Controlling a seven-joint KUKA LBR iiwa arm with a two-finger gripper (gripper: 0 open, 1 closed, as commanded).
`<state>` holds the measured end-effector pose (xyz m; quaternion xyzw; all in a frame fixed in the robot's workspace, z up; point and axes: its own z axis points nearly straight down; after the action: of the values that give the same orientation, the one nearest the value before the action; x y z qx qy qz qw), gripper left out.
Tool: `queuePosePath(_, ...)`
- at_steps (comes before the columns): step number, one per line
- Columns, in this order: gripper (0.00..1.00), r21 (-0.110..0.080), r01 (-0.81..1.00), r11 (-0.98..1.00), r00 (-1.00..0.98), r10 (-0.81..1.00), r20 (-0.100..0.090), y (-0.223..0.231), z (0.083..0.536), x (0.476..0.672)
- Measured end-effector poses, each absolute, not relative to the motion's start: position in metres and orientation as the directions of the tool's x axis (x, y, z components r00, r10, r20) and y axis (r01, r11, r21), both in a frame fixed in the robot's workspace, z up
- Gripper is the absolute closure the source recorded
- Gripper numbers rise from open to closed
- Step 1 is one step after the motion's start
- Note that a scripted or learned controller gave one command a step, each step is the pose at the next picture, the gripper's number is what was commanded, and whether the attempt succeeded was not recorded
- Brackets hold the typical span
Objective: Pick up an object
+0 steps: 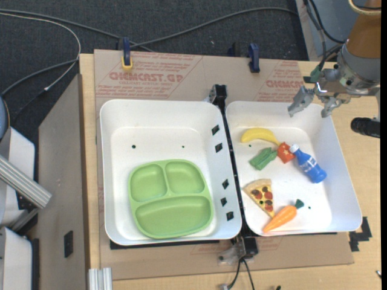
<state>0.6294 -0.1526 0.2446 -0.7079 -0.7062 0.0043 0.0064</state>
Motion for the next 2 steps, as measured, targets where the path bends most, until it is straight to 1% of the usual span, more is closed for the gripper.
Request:
queuePosePath(1, 0.00, -0.001, 1.000, 0.000, 0.000, 1.000, 0.000, -0.152, 0.253, 0.632)
queuePosePath(2, 0.00, -0.006, 1.000, 0.000, 0.000, 1.000, 0.002, -0.154, 0.211, 0.634)
